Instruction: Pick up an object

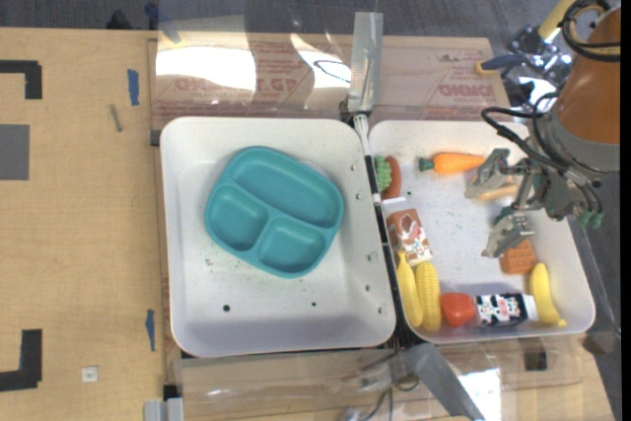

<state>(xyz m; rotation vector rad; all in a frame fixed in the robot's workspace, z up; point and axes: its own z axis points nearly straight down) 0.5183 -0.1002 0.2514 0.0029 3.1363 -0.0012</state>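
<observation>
Arm [592, 84] reaches in from the right, orange band visible, cables looped around the wrist. End effector [505, 202] sits low over the right bin [463, 138], upper-right area. Can't tell whether it's released or clenched; the metal parts blur together. Nothing visibly between them.

Right bin contents:
- carrot [455, 163] near the back wall, lying sideways, just left of the end effector
- hot dog [386, 175] at the back-left corner, against the divider between the bins
- snack packet [408, 234], brown and white, left side, just below the hot dog
- corn cob [427, 284] and a yellow banana-like piece [406, 288] side by side, touching, front-left
- tomato [456, 309], red, front edge, just right of the corn
- carton [500, 308] with black-and-white cow pattern lying on its side, touching the tomato
- banana [543, 295] at the front-right corner, beside the carton
- orange-brown waffle-like piece [517, 256] right under the lower part of the end effector, close to or touching it; can't resolve which

Left bin [182, 311]: teal divided plate [274, 210] with three compartments, sits upper-centre, slightly rotated. A few dark specks on the bin floor.

Both bins sit side by side on the bench [69, 212], tan board surface with black corner marks and blue tape bits at the left. Clear plastic sheet [256, 64] behind the bins.
</observation>
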